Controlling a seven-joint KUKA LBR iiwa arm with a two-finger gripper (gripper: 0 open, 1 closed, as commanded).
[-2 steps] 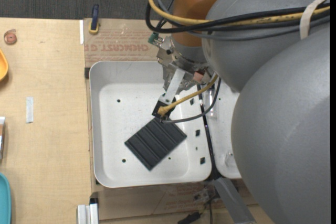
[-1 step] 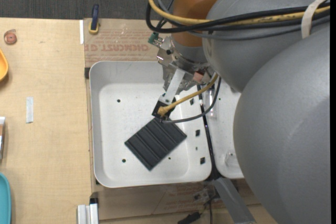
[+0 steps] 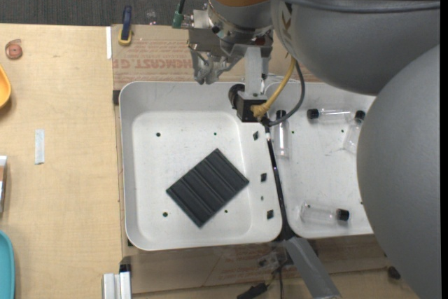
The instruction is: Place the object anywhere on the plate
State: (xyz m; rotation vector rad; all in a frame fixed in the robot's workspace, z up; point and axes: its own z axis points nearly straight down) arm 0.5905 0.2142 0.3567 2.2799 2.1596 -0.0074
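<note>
A dark grey ribbed plate [image 3: 208,187] lies flat and turned at an angle in the middle of the left bin [image 3: 140,150]. Several clear vials with black caps lie in the right bin [image 3: 364,224]: one at the back [image 3: 327,113], one near the front [image 3: 323,215], one beside the divider [image 3: 279,137]. My gripper [image 3: 205,71] hangs over the back rim of the left bin, well behind the plate and apart from it. I see nothing held in it.
Cardboard [image 3: 154,52] lies behind the bins with a blue clamp [image 3: 126,23] on its edge. The arm's grey body covers the upper right and the right bin's far side. On the wooden bench at left sit an orange item [image 3: 3,91] and a teal item [image 3: 5,266].
</note>
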